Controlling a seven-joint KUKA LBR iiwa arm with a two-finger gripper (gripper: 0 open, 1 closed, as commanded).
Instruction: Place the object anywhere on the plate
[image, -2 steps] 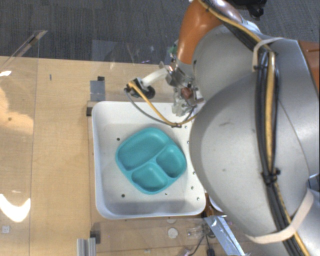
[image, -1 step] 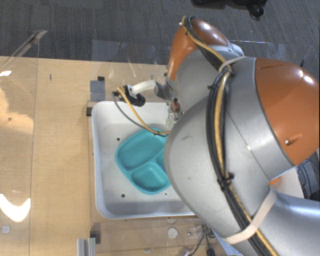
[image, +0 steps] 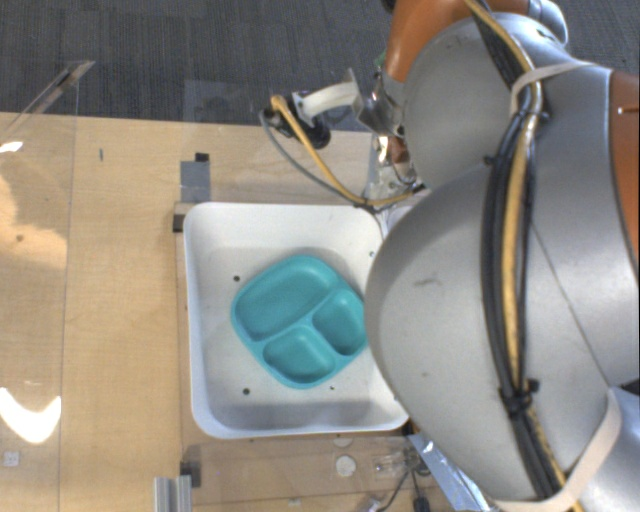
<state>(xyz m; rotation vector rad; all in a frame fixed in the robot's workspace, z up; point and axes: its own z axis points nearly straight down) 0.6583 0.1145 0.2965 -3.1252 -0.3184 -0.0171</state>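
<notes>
A teal plate (image: 298, 320) with three compartments lies in the left white bin (image: 215, 300), turned at an angle, with nothing in its compartments. The grey arm (image: 510, 270) with its orange band rises over the right side of the view and hides the right bin. Its wrist end with cables sits near the top centre, just beyond the left bin's far right corner.
Yellow and white cables (image: 310, 130) loop out from the wrist above the bin's far edge. A wooden bench (image: 90, 300) spreads to the left under a clear panel. Small black brackets (image: 195, 180) stand at the bin's left corners.
</notes>
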